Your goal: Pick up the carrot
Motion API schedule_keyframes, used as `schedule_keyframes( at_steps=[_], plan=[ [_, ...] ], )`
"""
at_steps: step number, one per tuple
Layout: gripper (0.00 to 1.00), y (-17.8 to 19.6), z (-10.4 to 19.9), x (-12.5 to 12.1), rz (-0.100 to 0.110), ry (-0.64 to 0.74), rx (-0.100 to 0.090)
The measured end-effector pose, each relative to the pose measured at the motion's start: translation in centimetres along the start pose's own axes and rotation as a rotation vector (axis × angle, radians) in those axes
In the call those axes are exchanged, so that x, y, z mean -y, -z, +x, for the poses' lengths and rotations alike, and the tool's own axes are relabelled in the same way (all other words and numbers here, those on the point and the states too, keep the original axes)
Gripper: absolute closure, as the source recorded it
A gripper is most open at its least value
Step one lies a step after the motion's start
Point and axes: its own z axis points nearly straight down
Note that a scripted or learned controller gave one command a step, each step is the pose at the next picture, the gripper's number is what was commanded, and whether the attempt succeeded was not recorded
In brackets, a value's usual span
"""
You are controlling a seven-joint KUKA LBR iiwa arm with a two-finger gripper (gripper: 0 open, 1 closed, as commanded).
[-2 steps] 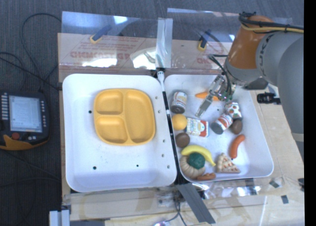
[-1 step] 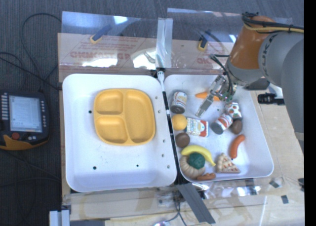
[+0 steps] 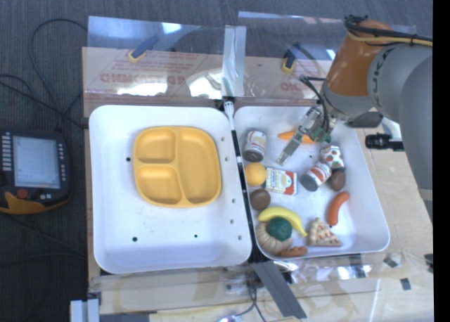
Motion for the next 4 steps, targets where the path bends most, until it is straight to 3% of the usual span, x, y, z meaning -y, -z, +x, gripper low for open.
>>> schedule_keyframes(
  at_steps=[1,2,3,4],
  plan=[
    [0.0,-0.25,1.25,-1.08,0.016,-0.029,0.021],
    [0.0,-0.39,1.75,-1.77,0.015,-0.113,0.022],
    [0.0,-0.36,1.35,-1.92,0.006,-0.189,0.004],
    [0.0,-0.4,1.55,-2.01,-0.014,-0.403,0.02]
  ],
)
